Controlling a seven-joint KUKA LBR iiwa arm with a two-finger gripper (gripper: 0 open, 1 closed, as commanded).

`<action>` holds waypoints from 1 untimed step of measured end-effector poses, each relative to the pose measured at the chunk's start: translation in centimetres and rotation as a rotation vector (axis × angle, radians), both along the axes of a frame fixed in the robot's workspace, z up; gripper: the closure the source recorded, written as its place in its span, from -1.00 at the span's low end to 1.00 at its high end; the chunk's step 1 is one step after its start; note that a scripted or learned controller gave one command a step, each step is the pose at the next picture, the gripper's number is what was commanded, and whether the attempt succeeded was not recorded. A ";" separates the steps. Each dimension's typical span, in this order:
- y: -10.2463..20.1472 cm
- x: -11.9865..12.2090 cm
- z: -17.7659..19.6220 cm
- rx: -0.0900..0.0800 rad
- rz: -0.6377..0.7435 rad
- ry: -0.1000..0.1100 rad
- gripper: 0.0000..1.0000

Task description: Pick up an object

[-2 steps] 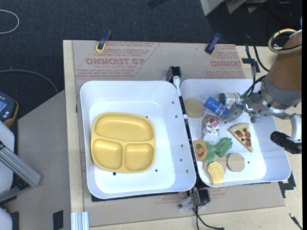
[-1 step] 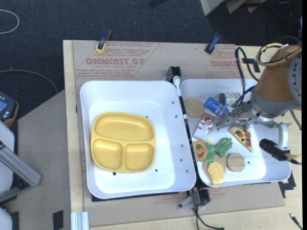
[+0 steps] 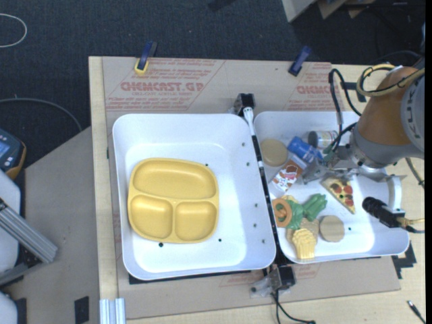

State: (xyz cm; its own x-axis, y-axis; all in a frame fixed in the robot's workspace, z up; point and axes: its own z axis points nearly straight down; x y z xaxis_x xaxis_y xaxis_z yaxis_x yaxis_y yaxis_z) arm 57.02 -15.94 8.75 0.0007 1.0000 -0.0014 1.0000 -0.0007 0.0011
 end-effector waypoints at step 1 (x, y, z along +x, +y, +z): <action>-0.3 0.2 1.3 -0.007 -0.002 -0.012 1.00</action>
State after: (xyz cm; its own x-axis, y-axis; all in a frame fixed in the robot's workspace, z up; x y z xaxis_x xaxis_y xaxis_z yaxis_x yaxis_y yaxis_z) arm 57.25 -16.20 10.08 0.0024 1.0000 -0.0085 0.9999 -0.0023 0.0128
